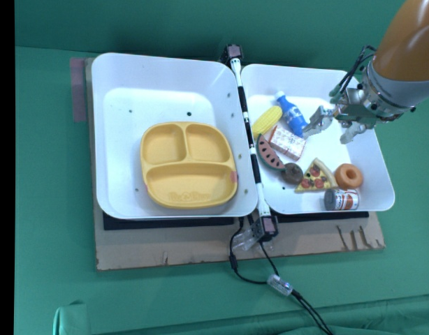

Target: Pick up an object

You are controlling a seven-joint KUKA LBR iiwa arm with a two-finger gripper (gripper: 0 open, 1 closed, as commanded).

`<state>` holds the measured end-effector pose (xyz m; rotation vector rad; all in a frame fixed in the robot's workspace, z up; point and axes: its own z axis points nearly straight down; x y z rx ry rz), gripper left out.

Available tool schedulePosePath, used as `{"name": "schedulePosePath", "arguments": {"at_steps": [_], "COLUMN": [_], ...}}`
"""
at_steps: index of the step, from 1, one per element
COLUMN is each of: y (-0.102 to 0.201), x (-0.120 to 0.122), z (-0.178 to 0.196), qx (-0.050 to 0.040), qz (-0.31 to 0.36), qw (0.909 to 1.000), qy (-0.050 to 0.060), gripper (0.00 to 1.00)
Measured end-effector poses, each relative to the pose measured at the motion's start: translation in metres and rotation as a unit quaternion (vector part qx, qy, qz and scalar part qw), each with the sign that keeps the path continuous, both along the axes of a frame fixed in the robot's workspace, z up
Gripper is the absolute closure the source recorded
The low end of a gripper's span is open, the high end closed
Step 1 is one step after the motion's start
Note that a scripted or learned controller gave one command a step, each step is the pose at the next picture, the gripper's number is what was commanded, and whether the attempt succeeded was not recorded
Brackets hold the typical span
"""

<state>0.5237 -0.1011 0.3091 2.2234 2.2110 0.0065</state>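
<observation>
My gripper (pixel 333 128) hangs over the right bin (pixel 379 160), open, with nothing between its fingers. One finger (pixel 317 122) is just right of the blue bottle (pixel 291 112); the other is nearer the bin's right wall. Below it lie a pizza slice (pixel 315 176), an orange donut (pixel 348 176) and a small can (pixel 341 199). To its left are a corn cob (pixel 266 120), a pink-and-white box (pixel 287 142), a watermelon slice (pixel 268 152) and a dark brown donut (pixel 292 172).
The left bin (pixel 117 96) holds a yellow divided plate (pixel 188 164). A black-and-white bar (pixel 246 124) runs between the bins. A cable (pixel 284 285) trails off the bench's front edge. Bare bin floor lies under the gripper.
</observation>
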Motion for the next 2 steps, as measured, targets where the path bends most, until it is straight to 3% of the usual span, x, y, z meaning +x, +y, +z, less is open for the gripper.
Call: {"name": "schedulePosePath", "arguments": {"at_steps": [1, 2], "y": [-0.022, -0.005], "x": [0.037, 0.105], "z": [-0.112, -0.113], "qx": [-0.001, -0.0031], "qz": [-0.001, 0.0], "qw": [1.0, 0.9999], "qy": [-0.008, -0.015], "gripper": [0.0, 0.0]}}
